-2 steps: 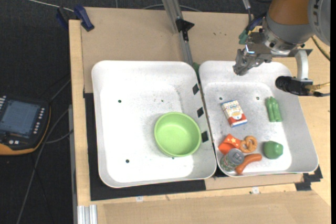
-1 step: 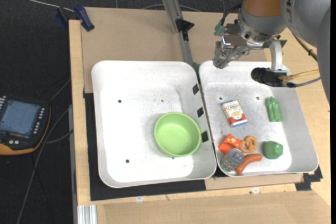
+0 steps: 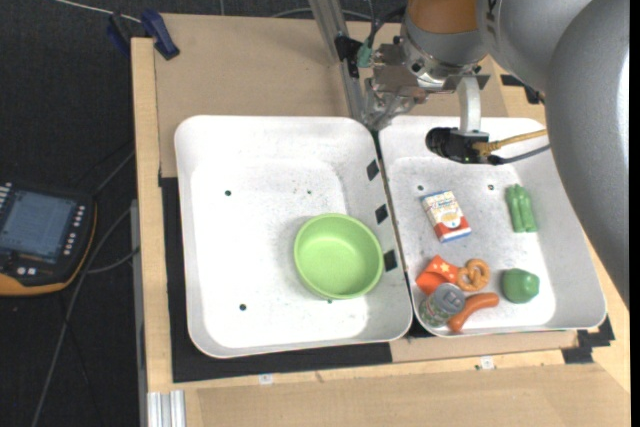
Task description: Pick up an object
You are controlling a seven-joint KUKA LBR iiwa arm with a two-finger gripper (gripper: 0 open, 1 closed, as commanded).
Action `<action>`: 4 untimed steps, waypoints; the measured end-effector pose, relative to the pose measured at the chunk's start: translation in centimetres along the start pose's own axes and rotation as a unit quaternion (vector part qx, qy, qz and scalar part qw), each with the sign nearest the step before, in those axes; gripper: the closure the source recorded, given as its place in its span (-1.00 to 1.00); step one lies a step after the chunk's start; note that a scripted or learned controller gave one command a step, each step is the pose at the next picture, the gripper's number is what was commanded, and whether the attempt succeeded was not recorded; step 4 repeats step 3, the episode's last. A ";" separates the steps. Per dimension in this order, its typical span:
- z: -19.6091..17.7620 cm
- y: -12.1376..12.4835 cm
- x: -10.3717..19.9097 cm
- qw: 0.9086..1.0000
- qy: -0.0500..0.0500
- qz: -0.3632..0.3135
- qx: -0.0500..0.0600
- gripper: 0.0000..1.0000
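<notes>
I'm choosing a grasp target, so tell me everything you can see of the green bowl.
The green bowl is round, pale lime, plastic-looking, with a plain smooth inside. It sits upright, mouth up, nothing in it, in the left bin, toward that bin's near right corner, close to the wall shared with the right bin. It rests on the bin floor, apart from other objects.

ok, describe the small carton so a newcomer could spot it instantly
Look in the right bin, the one crowded with small items. Near its middle lies the carton, a little white box with orange print and a blue lower edge. It is the only boxy item there: the green pieces to its right and the pretzel below it are rounded.
</notes>
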State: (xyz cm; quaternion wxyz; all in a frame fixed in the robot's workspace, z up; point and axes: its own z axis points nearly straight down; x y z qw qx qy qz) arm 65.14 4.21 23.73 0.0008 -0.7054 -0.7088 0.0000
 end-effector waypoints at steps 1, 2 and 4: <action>-0.5 1.7 5.2 1.000 0.000 0.000 -0.001 1.00; 0.7 0.5 5.7 1.000 -0.001 0.002 0.000 1.00; 0.7 0.5 5.7 1.000 -0.001 0.002 -0.001 -1.00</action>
